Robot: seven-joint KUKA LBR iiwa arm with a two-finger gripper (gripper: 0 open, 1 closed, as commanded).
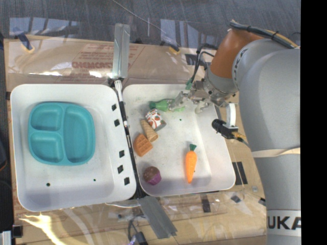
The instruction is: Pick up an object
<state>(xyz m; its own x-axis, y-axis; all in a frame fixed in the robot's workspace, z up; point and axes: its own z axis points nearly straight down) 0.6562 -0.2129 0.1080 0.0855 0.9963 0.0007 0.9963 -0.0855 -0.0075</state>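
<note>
Gripper (180, 102) low in right bin (217, 160), fingers spread, green toy (161, 105) just beside the tips, not between them. Approach step, I judge. Further from the tips: carrot (190, 165), waffle (143, 145), small can (155, 120), purple piece (152, 175). Next: centre, then close.

Plastic-covered bench (76, 60) carries two white bins side by side: left bin (61, 193); right bin (219, 172).

We see a teal divided plate (61, 132) lying in the left white bin (20, 188), which sits on a table (66, 60) covered with taped clear plastic, beside the right bin (219, 175).
</note>
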